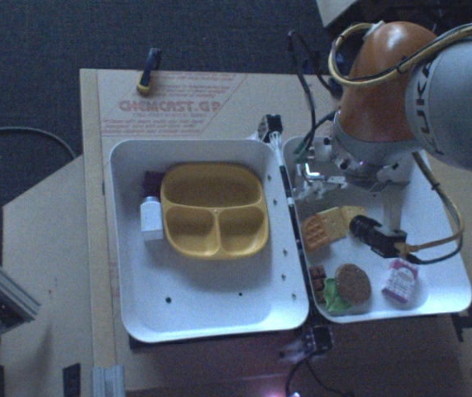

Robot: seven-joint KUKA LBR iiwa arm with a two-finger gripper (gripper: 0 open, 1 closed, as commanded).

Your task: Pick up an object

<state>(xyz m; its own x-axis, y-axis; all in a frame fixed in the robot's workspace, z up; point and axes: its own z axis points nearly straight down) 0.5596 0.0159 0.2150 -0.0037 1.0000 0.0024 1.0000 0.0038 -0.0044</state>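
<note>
My gripper [312,182] hangs low over the back left part of the right bin [442,222], under the orange-banded wrist. Just in front of it lie a tan waffle-like square [314,232] and a yellow wedge [340,218]. Nothing shows between the gripper and these pieces. Nearer the front of the same bin are a round brown burger patty [354,284] on a green leaf [335,301], a small dark brown block [317,275] and a pink packet [400,281].
The left bin [128,288] holds a yellow divided plate [215,209], a small white bottle [151,218] at its left side and a purple item [153,179] behind the bottle. A yellow-and-black tool [148,71] lies on the board behind the bins.
</note>
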